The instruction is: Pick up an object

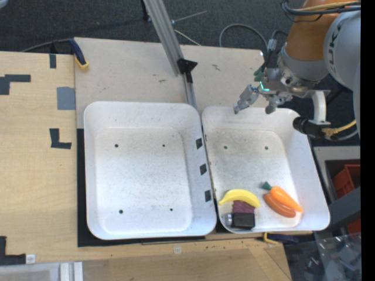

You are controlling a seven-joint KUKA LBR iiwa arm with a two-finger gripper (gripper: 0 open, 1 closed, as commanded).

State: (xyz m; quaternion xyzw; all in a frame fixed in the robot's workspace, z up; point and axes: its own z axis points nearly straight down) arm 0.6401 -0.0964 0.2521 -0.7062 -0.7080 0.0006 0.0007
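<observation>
Carrot point(283, 202) lies in the right bin's point(304, 157) near corner, long axis slanting, green top toward the bin's middle and tip toward the near-right rim, with a banana point(239, 197) and dark block point(243, 217) just left of it, while the gripper point(258, 102), fingers apart and empty, hangs over the far rim.

pale wooden bench point(35, 174) carries two shallow white bins side by side: left bin point(94, 174), right bin point(307, 174); grey tape patch point(65, 98) near left bin.
</observation>
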